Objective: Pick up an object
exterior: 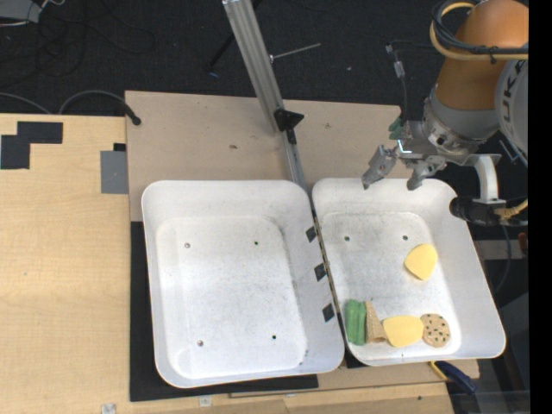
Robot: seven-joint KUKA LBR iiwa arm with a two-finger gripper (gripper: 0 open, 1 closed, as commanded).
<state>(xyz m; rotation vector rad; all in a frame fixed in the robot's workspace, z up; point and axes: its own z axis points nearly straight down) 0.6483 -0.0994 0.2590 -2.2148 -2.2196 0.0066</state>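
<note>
Gripper [398, 172] over far edge of right bin [483, 313], fingers spread apart, nothing between them. Arm [473, 76] enters from right, orange band above wrist. Objects all in right bin, well apart from gripper: yellow piece [421, 261] mid-right; along near edge, left to right: green piece [354, 321], tan piece [373, 322] (possibly bread slice, hard to tell), second yellow piece [402, 330], cookie [435, 329]. Those four sit close together, some touching. Left bin [164, 231] beside it. Metal rail [259, 76] slants up at far side.

Grey arm [470, 110], orange band, black cables
</note>
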